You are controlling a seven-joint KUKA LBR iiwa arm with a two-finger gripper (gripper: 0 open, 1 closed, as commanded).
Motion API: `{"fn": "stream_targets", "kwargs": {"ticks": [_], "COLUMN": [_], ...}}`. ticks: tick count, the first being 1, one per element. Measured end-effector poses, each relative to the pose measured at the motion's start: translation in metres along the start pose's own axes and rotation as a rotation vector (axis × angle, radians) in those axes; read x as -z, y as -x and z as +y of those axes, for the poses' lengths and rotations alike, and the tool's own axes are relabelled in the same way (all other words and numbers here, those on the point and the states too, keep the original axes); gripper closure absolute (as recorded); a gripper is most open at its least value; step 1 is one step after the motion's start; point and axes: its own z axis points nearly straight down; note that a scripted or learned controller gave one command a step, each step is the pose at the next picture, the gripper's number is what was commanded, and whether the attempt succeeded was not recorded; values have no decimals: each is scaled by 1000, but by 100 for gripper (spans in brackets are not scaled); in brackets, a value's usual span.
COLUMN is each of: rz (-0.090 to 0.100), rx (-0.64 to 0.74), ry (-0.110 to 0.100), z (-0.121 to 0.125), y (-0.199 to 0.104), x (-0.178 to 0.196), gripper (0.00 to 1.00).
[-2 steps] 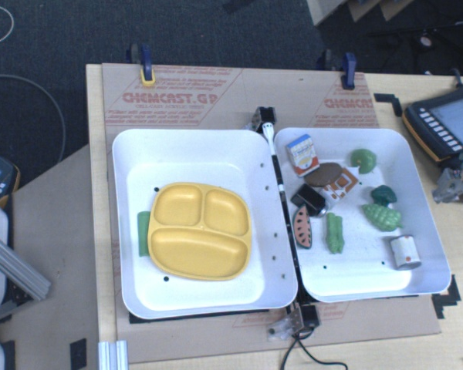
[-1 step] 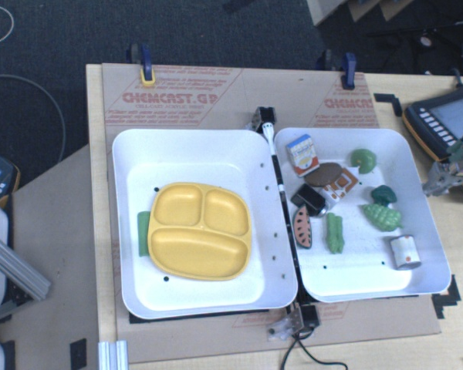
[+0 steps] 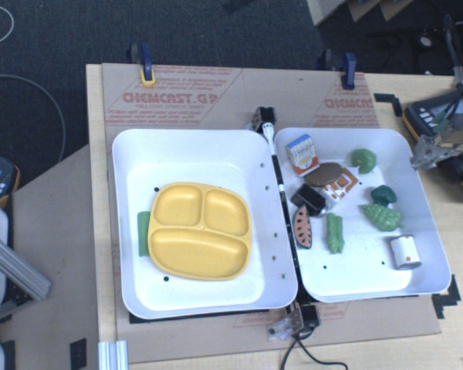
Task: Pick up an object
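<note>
At the right edge of the camera view, the grey metal pincer of the arm (image 3: pixel 427 151) sits over the far right rim of the right-hand shallow white bin (image 3: pixel 428 206). It is blurred against dark cabling, so I cannot tell whether it is open or closed. Nothing can be seen gripped in it, and it touches none of the objects. All the loose things to pick from lie in that right bin. The nearest to the pincer is a curled pale green toy vegetable (image 3: pixel 363 159), with a dark green broccoli-like piece (image 3: pixel 383 194) and a lighter green knobbly leafy piece (image 3: pixel 383 217) just below it. A small white and silver can (image 3: pixel 405 251) lies on its side near the bin's lower right corner. Toward the bin's left side, a small white carton with blue and orange print (image 3: pixel 301 152) stands near the top. Below it, a brown oval piece (image 3: pixel 322 173), a white and orange-brown box (image 3: pixel 342 185) and a black block (image 3: pixel 309 199) crowd together, touching. Lower still, a red watermelon slice (image 3: pixel 302 227) lies beside a long green vegetable (image 3: pixel 335 233). The left-hand white bin (image 3: pixel 131 160) holds a yellow plastic tray with three compartments (image 3: pixel 201 230). A flat green piece (image 3: pixel 143 233) pokes out from under the tray's left edge.
</note>
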Motion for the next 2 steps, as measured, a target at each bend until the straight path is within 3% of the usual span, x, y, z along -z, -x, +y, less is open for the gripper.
{"fn": "stream_targets", "kwargs": {"ticks": [1,2], "rz": [-3,-1], "rx": [-6,-6], "ry": [5,2], "z": [-41,-92], "y": [11,6], "x": [103,153], "gripper": [100,100]}}
